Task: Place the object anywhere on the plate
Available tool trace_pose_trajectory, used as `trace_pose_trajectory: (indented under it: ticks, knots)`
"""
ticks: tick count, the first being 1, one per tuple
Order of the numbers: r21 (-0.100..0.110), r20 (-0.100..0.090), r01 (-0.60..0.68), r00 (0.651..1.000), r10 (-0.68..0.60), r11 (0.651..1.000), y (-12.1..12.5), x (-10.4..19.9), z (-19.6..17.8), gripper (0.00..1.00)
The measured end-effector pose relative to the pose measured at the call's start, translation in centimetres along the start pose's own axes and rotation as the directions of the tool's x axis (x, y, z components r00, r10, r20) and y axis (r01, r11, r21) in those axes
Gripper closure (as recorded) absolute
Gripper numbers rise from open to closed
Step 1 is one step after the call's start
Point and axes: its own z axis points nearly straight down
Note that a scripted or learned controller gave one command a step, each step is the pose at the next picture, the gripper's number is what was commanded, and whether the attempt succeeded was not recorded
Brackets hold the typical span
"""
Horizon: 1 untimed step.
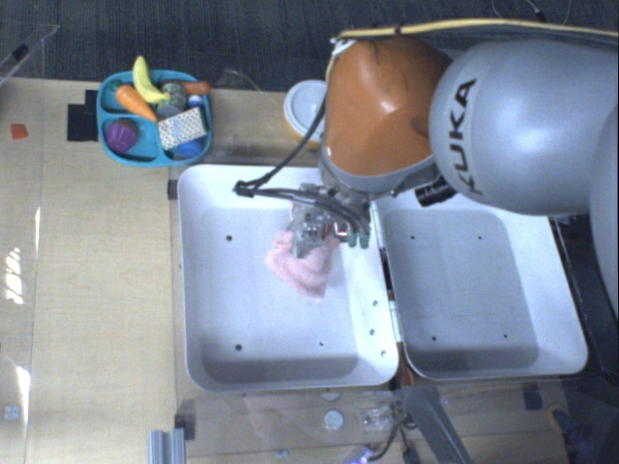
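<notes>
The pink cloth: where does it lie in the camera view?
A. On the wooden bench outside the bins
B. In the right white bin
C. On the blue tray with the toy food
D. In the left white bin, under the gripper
D. The pink cloth lies crumpled on the floor of the left white bin, directly below the gripper; the right white bin and the blue tray hold no cloth.

The wooden bench [87,288] bears two white bins [222,346] and a blue tray [145,153] of toy food.
</notes>
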Motion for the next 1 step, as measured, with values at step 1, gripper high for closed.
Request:
trace_pose_trajectory:
  ticks: [1]
  knots:
    - [0.000,0.001,0.000,1.000,0.000,1.000,0.01,-0.01,-0.03,0.00]
